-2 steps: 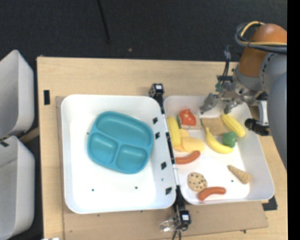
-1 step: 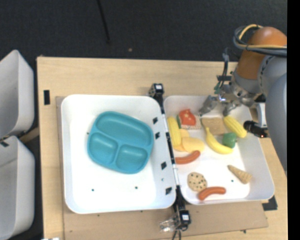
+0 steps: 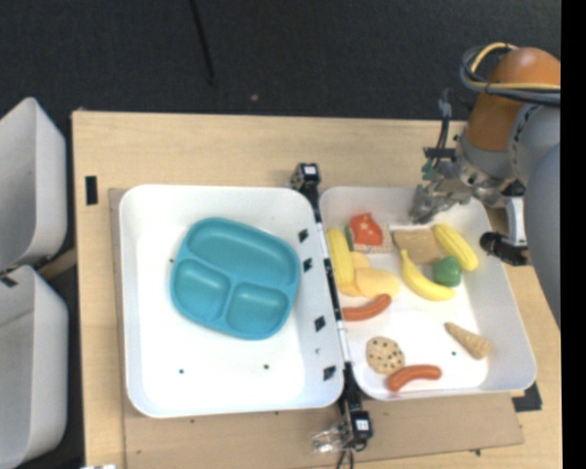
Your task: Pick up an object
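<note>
At the far left of the frame I see two white padded shapes (image 3: 15,193) beside the table (image 3: 205,145), which is pale wood and sits against a dark floor filling the top of the frame. A thin dark line, maybe a cable, crosses that floor at upper middle.

Moving right, the left bin (image 3: 146,360) holds a blue divided plate (image 3: 236,277), lying flat and a little skewed. Nothing else is in that bin.

The right bin (image 3: 508,360) carries all the candidates: a yellow corn cob (image 3: 339,255) by the divider, a red piece (image 3: 367,230) next to it, a pale yellow lump (image 3: 375,282), a red sausage (image 3: 366,309), a cookie (image 3: 384,354), a second sausage (image 3: 413,377), a slice of toast (image 3: 418,243), a banana (image 3: 423,283), a green piece (image 3: 446,272), another yellow piece (image 3: 456,246) and a cone (image 3: 469,340).

The gripper (image 3: 432,205) hangs over the upper edge of the right bin, just above the toast. I cannot tell how its jaws are set; they are too small and dark here, and I see nothing between them.

My read: the pick has not happened. Everything lies in the bin, so the descent, grasp and lift are all left.
</note>
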